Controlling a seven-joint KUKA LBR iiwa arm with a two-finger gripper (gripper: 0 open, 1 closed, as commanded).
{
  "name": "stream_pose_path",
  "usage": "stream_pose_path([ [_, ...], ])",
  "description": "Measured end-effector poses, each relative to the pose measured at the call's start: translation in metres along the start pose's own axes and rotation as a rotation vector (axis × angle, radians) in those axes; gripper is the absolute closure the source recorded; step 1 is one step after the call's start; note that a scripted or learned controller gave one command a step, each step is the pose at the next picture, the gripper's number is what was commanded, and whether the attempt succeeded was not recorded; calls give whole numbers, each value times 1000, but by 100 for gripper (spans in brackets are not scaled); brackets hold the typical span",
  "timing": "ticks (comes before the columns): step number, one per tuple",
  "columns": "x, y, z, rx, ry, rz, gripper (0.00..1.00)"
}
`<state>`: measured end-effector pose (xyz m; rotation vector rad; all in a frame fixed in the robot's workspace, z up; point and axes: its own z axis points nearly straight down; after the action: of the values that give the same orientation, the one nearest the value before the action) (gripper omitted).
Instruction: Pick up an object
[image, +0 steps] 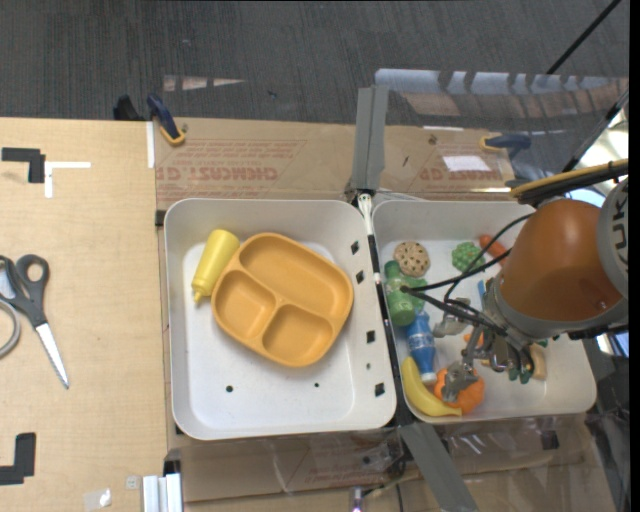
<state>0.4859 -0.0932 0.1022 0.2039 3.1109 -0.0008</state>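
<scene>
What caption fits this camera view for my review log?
Arm's gripper lowered into the right bin over a banana; yellow divided tray and bottle in left bin.

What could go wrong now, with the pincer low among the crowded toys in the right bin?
1. The pincer sits low where the banana and an orange toy lie close together, so it may pinch two things or slip off both.
2. The blue bottle lies right beside it and may be knocked aside.
3. Loose black cables hang over the toys and might snag.
</scene>
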Motion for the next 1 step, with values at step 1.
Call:
stream_pose_path([
  [1,4,-1,6,2,11,115,0],
])
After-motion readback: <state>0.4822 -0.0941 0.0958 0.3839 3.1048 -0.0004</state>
